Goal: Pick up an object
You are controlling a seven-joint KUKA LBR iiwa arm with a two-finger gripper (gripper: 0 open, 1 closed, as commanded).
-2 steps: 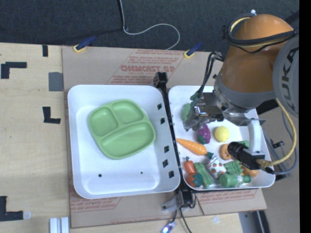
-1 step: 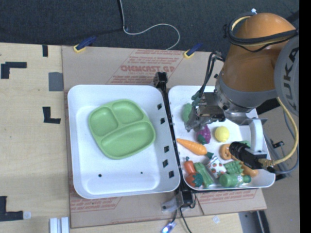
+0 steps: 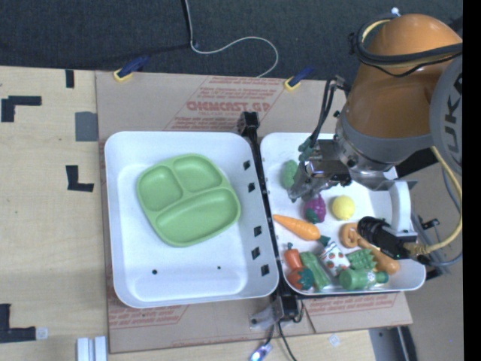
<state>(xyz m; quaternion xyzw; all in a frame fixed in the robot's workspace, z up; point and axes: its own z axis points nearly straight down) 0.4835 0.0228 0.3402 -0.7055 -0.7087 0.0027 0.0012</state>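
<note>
Toys crowd the right bin (image 3: 412, 278), a purple one (image 3: 316, 207) lying just under my gripper (image 3: 307, 186), placed low for a grab; I cannot tell how its jaws stand. The green tray (image 3: 188, 199) sits in the left bin (image 3: 120, 224).

A light wooden bench (image 3: 45, 224) is seen from above at a slant, with a few black marks on its left part. A brown cardboard sheet (image 3: 218, 104) with red printing lies flat on the bench, held at its far edge by two clamps, one yellow and blue (image 3: 129, 68) near the sheet's far left corner, one blue (image 3: 301, 77) further right. Two shallow white bins rest side by side on the cardboard, touching along their inner walls: the left bin (image 3: 124, 277) and the right bin (image 3: 409, 277). A white cable (image 3: 225, 50) curls on dark carpet beyond the bench's far edge.
</note>
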